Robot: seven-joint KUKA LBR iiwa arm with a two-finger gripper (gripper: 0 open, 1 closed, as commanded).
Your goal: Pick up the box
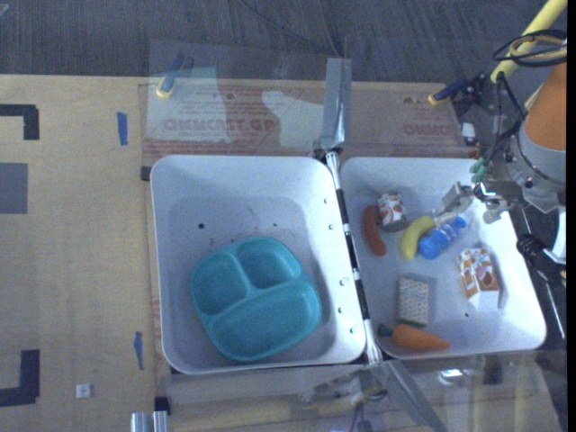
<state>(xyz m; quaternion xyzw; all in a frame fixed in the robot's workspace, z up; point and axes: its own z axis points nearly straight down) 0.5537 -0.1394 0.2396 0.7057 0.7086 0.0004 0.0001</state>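
Two box-like things lie in the right bin [531,331]. A small grey speckled box [413,301] lies flat near the front. A white and orange carton [478,275] lies toward the right wall. My gripper [456,202] hangs over the back of this bin, just above the blue bottle [442,238] and the yellow banana [415,238]. It is well behind both boxes and touches neither. Nothing shows in its grasp.
The right bin also holds a red sausage [373,230], a small white and red carton [391,211] and an orange carrot [418,337] at the front. A teal divided plate [256,297] lies in the left bin [171,241]. Cables hang at the arm's right.
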